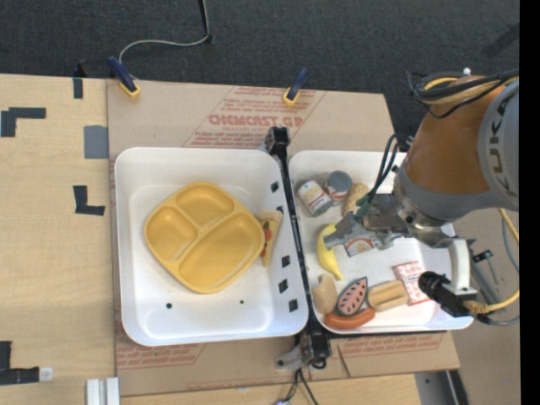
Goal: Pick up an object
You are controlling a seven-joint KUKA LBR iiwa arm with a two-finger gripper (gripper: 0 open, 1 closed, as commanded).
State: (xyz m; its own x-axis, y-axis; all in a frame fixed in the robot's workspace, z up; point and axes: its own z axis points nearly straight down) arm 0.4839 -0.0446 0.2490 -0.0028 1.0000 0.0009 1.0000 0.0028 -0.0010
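The right bin point(384, 160) holds several toy foods: a small can point(313, 197), a grey lid-like piece point(339, 182), a yellow banana point(328, 252), a watermelon slice point(352, 294), a tan bread piece point(325, 294), a hot dog point(371, 305) and a red-and-white packet point(410, 281). My gripper point(359, 230) hangs low over the middle of this bin, just right of the banana and over a labelled carton. Its fingers are dark and blend with the items under them. The arm's orange-banded wrist covers the bin's right part.
The left bin point(135, 251) carries a yellow divided plate point(202, 236) with a small pale item point(270, 230) at its right rim. A black divider point(291, 234) runs between the bins. Blue-and-yellow clamps point(124, 76) sit at the cardboard's far edge.
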